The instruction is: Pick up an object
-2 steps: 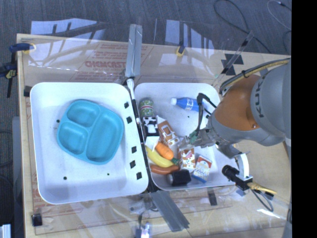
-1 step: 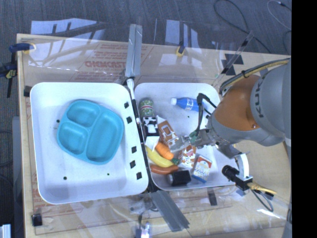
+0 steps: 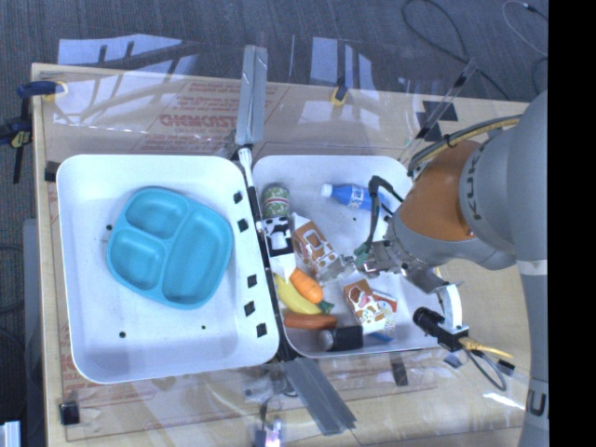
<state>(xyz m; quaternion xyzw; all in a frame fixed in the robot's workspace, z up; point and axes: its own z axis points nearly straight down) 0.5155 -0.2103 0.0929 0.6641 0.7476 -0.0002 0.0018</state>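
Note:
The right bin (image 3: 396, 170) holds a pile of small objects. A green can (image 3: 276, 199) and a blue-and-white bottle (image 3: 349, 194) lie near its far side. A brown-and-white carton (image 3: 315, 248) sits in the middle, and a second carton (image 3: 370, 307) lies nearer the front. An orange carrot (image 3: 307, 287), a yellow banana (image 3: 289, 296), a red sausage-shaped item (image 3: 309, 321) and a black block (image 3: 346, 337) crowd the front left corner. My gripper (image 3: 365, 261) is low in this bin, between the two cartons and just right of the middle one. Nothing is visibly held.
The left bin (image 3: 84, 324) carries a blue divided plate (image 3: 169, 246). A black-and-white tag (image 3: 277, 236) stands by the wall between the bins. The orange-banded wrist (image 3: 438, 208) hangs over the right bin's right side. Cables (image 3: 470, 347) trail off the front right corner.

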